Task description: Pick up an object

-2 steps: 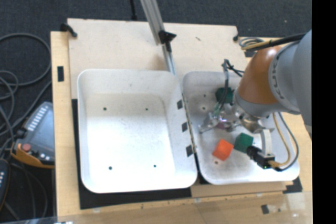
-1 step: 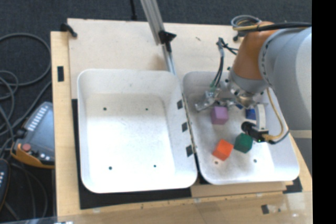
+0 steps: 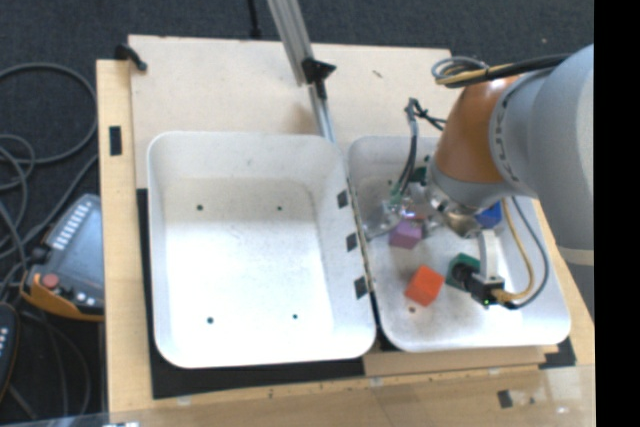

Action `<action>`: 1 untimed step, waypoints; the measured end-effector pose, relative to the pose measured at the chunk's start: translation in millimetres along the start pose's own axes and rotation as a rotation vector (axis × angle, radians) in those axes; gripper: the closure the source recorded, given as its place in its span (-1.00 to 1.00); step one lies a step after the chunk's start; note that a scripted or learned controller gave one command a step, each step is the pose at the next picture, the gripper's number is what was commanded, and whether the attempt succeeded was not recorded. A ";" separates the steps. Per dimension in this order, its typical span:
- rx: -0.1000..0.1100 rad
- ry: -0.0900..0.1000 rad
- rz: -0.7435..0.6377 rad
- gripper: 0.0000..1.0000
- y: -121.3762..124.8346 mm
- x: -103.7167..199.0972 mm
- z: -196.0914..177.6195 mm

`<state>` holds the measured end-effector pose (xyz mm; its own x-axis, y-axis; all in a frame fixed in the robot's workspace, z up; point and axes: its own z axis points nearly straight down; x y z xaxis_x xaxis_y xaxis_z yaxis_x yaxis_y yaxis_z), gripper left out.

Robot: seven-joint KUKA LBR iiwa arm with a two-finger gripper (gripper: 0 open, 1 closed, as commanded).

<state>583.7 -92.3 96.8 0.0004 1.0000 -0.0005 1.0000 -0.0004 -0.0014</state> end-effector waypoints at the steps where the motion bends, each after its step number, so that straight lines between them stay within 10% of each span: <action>1: -0.004 0.000 0.005 1.00 2.0 -1.8 -10.7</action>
